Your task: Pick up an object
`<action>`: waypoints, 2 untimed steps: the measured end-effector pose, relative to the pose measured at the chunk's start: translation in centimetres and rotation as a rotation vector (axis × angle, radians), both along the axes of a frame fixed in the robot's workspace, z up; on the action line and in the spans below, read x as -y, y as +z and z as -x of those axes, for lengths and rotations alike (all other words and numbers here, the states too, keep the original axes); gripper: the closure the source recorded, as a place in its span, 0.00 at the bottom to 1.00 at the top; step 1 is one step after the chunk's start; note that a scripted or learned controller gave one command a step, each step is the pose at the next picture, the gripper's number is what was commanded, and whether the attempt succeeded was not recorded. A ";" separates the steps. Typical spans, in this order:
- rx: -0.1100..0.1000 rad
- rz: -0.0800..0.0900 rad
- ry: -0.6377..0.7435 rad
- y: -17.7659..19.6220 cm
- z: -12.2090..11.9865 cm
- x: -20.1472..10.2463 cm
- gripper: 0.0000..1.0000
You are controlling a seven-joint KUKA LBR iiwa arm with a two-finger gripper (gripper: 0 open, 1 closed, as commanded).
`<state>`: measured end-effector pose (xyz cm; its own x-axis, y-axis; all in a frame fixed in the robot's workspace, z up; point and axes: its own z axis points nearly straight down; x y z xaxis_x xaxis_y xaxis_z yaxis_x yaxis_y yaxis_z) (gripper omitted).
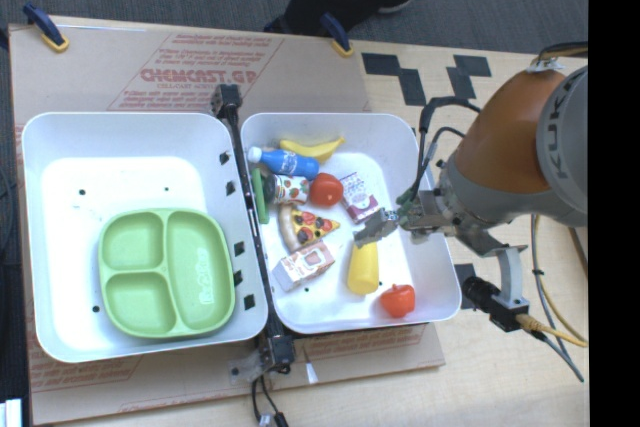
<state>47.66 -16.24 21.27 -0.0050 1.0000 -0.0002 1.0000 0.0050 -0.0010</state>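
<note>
Camera view shows you the arm (520,155) reaching leftward into the right bin (430,255); gripper (375,228) hangs just above the yellow object (363,267), jaw state unclear. That object stands nearly upright.

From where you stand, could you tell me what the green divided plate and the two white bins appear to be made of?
Green divided plate: likely moulded plastic, matte to satin, judging by its even pale colour and soft rounded compartment ridges. Left bin and right bin: probably thin formed plastic, slightly glossy, with smooth rounded rims and corners; the look alone cannot confirm it.
</note>
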 end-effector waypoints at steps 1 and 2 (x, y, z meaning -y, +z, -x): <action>-0.003 0.000 0.003 -12.2 -6.0 1.1 0.00; -0.005 0.000 0.007 -11.1 -6.0 1.1 1.00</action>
<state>53.65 -17.38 10.12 -0.0122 0.9999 0.0002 0.9999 0.0122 -0.0056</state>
